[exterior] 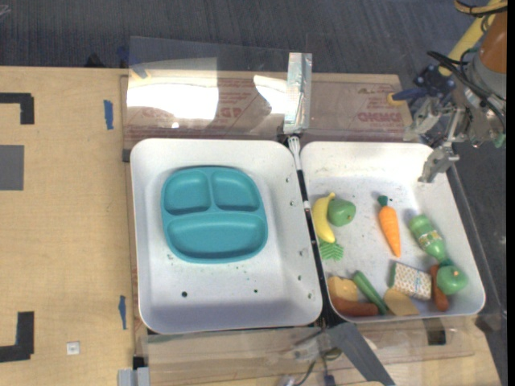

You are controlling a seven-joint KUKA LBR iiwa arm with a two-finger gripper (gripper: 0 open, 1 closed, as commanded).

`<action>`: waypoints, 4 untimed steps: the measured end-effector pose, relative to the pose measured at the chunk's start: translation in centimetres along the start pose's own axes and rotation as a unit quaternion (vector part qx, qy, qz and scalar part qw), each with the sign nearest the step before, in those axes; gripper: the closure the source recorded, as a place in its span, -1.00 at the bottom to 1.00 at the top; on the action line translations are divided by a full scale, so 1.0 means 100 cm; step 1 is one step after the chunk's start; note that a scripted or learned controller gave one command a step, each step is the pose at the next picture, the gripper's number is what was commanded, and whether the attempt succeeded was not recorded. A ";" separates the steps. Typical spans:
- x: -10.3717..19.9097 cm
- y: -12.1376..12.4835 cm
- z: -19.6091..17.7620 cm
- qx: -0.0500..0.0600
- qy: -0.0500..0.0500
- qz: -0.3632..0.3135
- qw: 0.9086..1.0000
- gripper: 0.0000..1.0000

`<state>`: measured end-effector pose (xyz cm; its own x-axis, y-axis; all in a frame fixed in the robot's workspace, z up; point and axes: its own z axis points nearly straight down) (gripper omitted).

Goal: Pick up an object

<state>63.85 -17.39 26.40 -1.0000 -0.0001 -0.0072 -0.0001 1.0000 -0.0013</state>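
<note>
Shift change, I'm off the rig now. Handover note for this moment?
Gripper: over the right bin's far right corner, nothing between its fingers; open or shut not readable.
Right bin: banana, green apple, carrot, green bottle, plus a pile of toy food along the near edge.
Left bin: teal divided plate.
Done: nothing picked.
Left: descend, grasp one item, lift.

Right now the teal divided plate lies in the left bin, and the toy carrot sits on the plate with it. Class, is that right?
Not quite. The teal divided plate does lie in the left bin, but the toy carrot lies in the right bin, among the other toy foods, as the camera view shows.
</note>
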 end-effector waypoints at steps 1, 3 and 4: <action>0.005 -0.013 0.113 -0.001 0.006 0.082 0.997 -1.00; 0.042 0.009 0.175 -0.001 -0.001 0.154 0.988 -1.00; 0.038 0.008 0.161 0.001 -0.008 0.154 0.988 1.00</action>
<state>60.13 -16.60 10.27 -0.9526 0.3033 -0.0228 0.3033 0.9529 0.0015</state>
